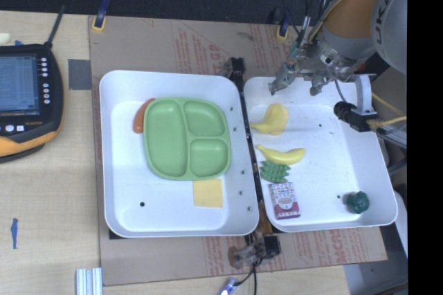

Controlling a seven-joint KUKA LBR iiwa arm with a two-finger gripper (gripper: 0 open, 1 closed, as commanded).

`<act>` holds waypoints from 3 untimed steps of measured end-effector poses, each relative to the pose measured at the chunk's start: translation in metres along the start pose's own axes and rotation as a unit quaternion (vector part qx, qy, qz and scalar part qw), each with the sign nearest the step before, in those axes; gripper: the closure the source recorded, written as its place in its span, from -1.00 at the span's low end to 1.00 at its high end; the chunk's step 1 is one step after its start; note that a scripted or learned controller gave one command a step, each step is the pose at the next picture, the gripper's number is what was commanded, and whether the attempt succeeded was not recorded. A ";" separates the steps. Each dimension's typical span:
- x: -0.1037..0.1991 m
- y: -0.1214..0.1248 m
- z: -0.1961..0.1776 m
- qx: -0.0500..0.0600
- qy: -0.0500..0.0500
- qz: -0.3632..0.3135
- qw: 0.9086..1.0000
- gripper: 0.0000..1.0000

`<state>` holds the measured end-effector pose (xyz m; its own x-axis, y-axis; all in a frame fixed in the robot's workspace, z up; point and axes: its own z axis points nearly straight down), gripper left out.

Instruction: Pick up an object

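The claw [299, 81] hangs over the far rim of the right bin [367, 169], its two fingers spread apart with nothing between them. Just below it in that bin lies a yellow pepper-like piece [272, 119], then a banana [282, 155], a green leafy piece [275, 172] and a small red packet [284, 200] near the front-left corner; a dark green round object [357, 201] sits apart at the front right. Cables trail from the arm [367, 6] above the bin's far edge. The left bin [118, 148] holds a green divided tray [187, 138], a red piece [140, 117] tucked at the tray's left edge, and a yellow square slice [208, 193] just in front. A handheld control pad [26, 100] rests on the table [41, 217] at far left.
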<state>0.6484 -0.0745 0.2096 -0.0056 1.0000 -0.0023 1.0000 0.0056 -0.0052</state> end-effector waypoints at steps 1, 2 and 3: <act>-0.017 0.007 0.118 0.002 0.000 0.001 1.000 -1.00; -0.028 0.008 0.118 -0.001 0.000 0.000 1.000 -1.00; -0.044 0.009 0.117 -0.003 0.000 0.001 1.000 -1.00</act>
<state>0.6567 -0.1186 0.0923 -0.0046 1.0000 -0.0030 1.0000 0.0046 0.0003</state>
